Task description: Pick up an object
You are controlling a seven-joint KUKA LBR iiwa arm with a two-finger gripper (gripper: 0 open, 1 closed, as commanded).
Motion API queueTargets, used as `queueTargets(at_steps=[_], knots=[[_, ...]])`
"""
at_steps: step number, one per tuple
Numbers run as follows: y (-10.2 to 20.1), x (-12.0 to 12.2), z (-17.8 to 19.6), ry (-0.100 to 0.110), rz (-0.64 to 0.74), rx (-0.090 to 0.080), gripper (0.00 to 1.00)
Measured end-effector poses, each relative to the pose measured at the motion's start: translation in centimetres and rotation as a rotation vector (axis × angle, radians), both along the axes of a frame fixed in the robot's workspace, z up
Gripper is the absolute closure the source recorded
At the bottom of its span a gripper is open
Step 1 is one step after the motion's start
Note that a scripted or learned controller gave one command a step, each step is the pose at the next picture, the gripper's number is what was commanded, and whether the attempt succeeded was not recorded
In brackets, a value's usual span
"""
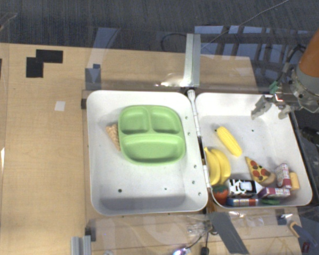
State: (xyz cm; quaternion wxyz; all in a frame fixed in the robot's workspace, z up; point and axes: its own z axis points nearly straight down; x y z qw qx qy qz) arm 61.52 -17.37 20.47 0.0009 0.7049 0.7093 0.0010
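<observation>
Wide wooden counter (37, 158) fills the frame, two white bins at centre. The left bin (103, 195) carries a big green divided plate (150, 133) with something tan tucked under its left edge. The right bin (255, 142) holds the small stuff: a corn cob (228, 141) lying alone mid-bin, bananas (218, 166) against the divider, a pizza slice (259, 170) and a clutter of packets along the lower edge. At upper right the pincer (270, 107) hovers over the bin's top rim, fingers spread apart, nothing between them. The corn looks the best pick: light, firm, probably smooth plastic, so pinch across its middle.
</observation>
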Motion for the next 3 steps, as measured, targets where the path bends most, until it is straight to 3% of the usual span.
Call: queueTargets(at_steps=[1,2,3], knots=[[3.5,-0.3,-10.1,-0.004,0.307,-0.002,0.0],[9.6,0.8,-2.0,-0.004,0.6,-0.003,0.0],[9.3,5.2,-2.0,-0.003,0.572,-0.002,0.0]])
